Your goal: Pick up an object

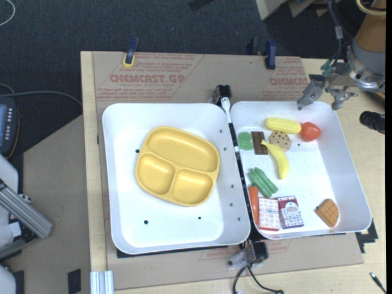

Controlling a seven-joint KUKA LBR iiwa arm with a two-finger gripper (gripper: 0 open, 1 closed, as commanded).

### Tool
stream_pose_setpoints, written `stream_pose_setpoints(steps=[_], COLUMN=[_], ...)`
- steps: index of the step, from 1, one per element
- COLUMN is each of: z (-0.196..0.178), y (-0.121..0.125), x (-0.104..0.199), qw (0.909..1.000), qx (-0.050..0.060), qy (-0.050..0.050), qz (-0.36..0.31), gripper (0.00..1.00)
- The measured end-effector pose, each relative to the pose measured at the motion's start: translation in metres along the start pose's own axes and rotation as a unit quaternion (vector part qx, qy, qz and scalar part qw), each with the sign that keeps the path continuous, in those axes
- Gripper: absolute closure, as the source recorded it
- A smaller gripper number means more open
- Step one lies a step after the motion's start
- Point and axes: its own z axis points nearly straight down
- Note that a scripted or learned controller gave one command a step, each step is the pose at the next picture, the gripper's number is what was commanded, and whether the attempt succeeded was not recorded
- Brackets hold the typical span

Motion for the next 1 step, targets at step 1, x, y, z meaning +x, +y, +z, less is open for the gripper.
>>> stream_pose_setpoints(steps=[1], z=[0.0536], y=[0.0026], x=[-0.0093], qw=[1.0], qx=[0.001], qy=[0.0], qz=[0.0], gripper=[0.0])
